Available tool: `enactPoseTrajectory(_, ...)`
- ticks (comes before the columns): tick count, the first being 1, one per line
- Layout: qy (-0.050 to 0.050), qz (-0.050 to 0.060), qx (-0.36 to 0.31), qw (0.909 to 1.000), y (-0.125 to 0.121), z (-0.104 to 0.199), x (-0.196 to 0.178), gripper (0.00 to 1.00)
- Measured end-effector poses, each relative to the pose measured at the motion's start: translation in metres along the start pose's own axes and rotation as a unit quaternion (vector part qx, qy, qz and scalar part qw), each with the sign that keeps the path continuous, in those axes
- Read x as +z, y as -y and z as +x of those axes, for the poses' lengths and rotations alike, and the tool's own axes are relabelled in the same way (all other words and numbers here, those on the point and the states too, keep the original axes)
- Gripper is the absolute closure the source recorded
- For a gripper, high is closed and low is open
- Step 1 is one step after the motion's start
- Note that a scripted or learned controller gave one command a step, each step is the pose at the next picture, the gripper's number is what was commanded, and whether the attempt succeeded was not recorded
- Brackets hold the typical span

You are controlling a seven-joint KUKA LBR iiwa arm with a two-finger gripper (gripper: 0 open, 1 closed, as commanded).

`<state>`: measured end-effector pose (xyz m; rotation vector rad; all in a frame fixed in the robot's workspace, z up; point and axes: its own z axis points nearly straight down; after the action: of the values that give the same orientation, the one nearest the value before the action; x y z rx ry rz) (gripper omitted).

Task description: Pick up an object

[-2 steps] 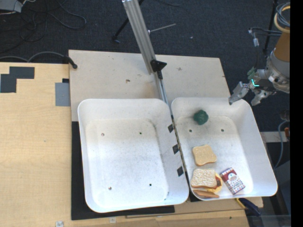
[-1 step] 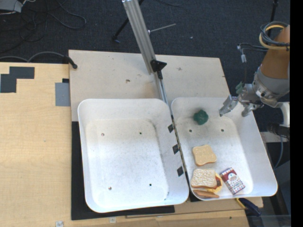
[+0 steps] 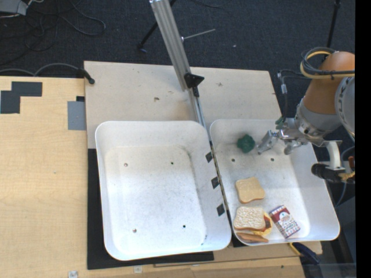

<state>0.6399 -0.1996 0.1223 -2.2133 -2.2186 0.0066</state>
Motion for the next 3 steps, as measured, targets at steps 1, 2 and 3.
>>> enactPoseTrajectory(1, 0.001, -0.001, 0.000, 1.0000, 0.000, 0.001, 0.033, 0.00)
enactPoseTrajectory(2, 0.001, -0.003, 0.000, 1.0000, 0.000, 0.001, 0.021, 1.00)
enactPoseTrajectory(3, 0.002, -0.007, 0.001, 1.0000, 0.000, -0.001, -0.043, 1.00)
